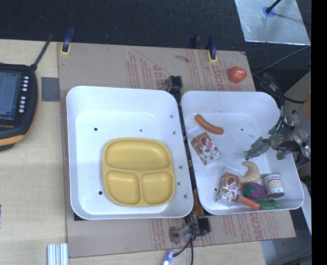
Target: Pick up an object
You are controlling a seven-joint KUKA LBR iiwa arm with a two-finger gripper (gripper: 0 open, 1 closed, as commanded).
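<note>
The table carries a cardboard sheet clipped at its far edge, probably to keep the two white bins from sliding. The left bin holds a yellow divided tray. The right bin holds the candidates: a sausage, two small packets, a pale croissant-like piece, a can and a purple and orange cluster, crowded into the near corner, which makes a clean grab awkward there. The gripper hangs over the bin's right side, its fingers spread and pinching nothing. A red ball lies outside on the cardboard.
</note>
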